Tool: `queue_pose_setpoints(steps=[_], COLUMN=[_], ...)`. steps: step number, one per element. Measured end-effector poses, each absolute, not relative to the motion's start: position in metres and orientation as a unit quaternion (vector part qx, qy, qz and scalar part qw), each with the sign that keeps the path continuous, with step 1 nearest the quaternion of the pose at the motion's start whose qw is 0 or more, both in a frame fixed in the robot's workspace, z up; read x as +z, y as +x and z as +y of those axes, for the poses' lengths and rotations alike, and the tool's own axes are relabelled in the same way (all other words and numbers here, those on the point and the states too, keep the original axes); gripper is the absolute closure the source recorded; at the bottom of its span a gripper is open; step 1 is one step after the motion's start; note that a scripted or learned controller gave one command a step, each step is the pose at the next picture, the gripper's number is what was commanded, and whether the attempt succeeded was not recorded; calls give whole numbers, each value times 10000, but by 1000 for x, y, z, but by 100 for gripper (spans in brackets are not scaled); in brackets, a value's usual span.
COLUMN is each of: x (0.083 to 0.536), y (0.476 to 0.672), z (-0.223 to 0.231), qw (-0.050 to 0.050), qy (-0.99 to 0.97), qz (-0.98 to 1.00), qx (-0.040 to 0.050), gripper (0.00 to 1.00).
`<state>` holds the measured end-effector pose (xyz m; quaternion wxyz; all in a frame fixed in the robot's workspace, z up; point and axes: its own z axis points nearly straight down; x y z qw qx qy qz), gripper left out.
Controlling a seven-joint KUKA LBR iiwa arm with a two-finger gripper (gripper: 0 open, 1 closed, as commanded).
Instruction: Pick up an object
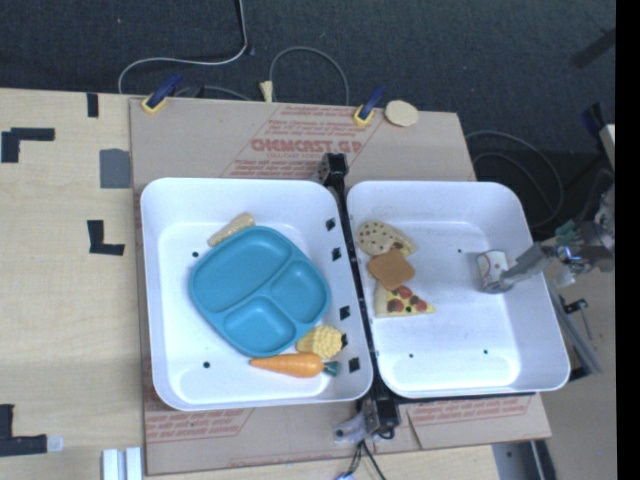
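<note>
The end effector (492,271) hangs over the right bin (500,204) near its right wall; whether it is wide or narrow I cannot tell. Toy cookie (375,235), toast (391,268) and pizza slice (402,302) crowd that bin's left edge, well apart from it, leaving bare floor between. The left bin (165,208) holds a blue divided plate (260,290) with a carrot (288,365) and corn (321,342) beside it, on a cardboard-covered bench (420,138) above dark carpet (420,28).

My slim pale-grey metal gripper (492,268) ends in a small whitish tip; behind it my wrist is a blurred grey block; teal specks mark it.
</note>
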<state>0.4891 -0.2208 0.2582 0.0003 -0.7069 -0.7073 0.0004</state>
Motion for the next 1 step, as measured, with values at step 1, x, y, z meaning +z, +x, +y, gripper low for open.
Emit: queue_pose_setpoints(steps=[1], x=[150], y=[599], z=[-222], qw=[-12], qy=[-7051], qz=[-7091], qx=[1], gripper=[0])
